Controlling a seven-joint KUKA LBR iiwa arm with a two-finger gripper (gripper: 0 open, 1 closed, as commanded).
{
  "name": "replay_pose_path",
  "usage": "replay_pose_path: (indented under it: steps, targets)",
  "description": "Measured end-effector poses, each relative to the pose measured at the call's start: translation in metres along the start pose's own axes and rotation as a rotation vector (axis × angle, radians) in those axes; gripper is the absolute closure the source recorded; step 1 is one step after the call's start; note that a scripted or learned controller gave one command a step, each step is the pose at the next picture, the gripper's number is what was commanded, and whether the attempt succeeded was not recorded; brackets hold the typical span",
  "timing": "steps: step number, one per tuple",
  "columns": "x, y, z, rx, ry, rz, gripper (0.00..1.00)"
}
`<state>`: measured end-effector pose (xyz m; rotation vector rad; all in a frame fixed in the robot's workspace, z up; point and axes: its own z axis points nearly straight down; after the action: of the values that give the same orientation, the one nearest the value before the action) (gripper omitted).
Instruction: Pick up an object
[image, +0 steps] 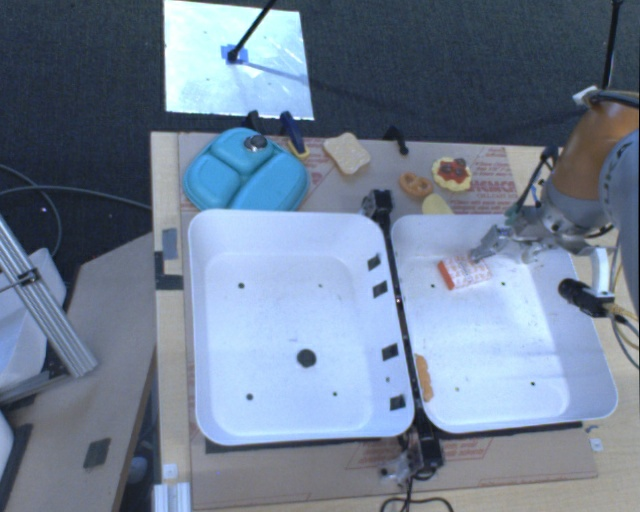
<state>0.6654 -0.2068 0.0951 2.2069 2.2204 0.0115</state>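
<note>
Dark carpet floor (450, 60) bears a shiny sheet (235, 60) beyond the wooden bench (110, 300).

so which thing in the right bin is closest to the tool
The red and white packet, lying just beside the tool. The small orange piece sits far off by the bin's left wall.

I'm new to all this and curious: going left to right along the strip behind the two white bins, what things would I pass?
Blue divided plate → toast slice → small orange pretzel-like piece → round yellow piece with red topping.
</note>
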Motion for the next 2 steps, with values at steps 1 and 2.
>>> replay_pose_path:
  steps: [1, 2]
  targets:
    - [0.093, 0.008, 0.005, -0.001, 0.002, -0.005, 0.00]
    - [0.166, 0.009, -0.098, 0.000, 0.005, -0.006, 0.00]
